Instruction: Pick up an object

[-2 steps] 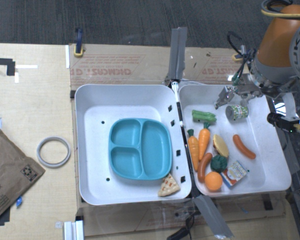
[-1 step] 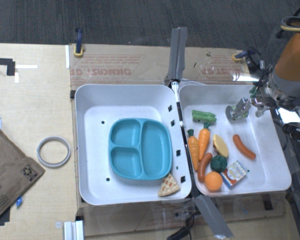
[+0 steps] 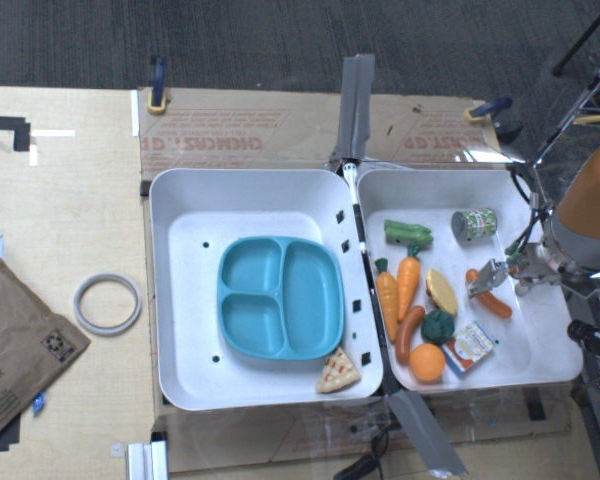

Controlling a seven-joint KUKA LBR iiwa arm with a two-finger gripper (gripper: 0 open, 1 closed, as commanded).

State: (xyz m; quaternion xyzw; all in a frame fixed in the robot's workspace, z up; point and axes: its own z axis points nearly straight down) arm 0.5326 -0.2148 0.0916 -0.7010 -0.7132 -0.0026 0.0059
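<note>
From above, the desk (image 3: 60,218) bears two white bins side by side. The left bin (image 3: 180,208) holds a teal divided plate (image 3: 280,298) near its middle and a pizza slice (image 3: 338,373) in its near right corner, touching the plate's edge.

The right bin (image 3: 430,193) is crowded. Along its left wall lie two carrots (image 3: 398,290) side by side, with a red sausage (image 3: 411,331) just below them and an orange (image 3: 427,363) at the near edge. A green vegetable (image 3: 408,233) sits near the far left part, a small can (image 3: 475,224) toward the far right. A yellow slice (image 3: 441,291) rests above a dark green piece (image 3: 439,325), and a small carton (image 3: 471,346) lies beside the orange.

The end effector (image 3: 492,276) reaches in from the right edge of this bin, low over a small red-orange item (image 3: 494,305) that lies just beside its tips. Whether it is spread or closed, I cannot tell. The carton and yellow slice crowd that spot closely.

On the bare desk left of the bins lie a tape ring (image 3: 107,302) and a brown paper bag (image 3: 15,343).
</note>
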